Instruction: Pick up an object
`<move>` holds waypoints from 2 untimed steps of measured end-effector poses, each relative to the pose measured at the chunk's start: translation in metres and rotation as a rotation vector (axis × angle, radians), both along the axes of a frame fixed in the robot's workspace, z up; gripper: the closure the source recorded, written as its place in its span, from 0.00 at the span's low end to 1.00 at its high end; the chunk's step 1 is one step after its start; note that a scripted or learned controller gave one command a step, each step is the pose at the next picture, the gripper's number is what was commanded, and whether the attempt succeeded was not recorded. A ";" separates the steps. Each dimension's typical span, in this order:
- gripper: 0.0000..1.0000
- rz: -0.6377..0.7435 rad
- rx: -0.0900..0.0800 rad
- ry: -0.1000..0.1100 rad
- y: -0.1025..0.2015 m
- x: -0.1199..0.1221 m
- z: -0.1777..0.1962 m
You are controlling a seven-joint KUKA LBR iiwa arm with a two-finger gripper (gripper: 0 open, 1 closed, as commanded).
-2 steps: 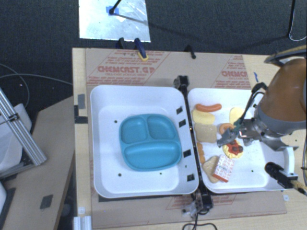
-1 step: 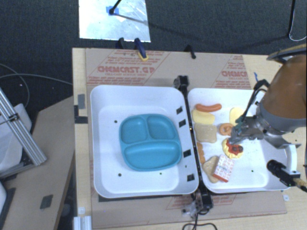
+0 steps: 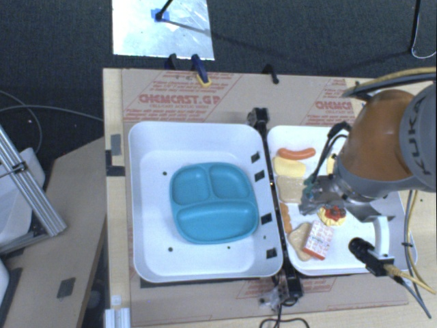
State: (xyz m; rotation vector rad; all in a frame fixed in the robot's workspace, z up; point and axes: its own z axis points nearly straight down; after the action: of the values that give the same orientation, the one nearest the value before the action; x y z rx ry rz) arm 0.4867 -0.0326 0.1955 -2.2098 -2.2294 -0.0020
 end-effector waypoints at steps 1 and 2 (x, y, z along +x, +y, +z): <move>1.00 0.004 0.001 -0.014 0.065 0.042 0.083; 1.00 -0.015 -0.004 0.002 -0.003 -0.002 0.050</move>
State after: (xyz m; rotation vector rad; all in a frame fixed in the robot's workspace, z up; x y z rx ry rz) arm 0.4848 -0.0359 0.2456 -2.2274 -2.2141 0.0046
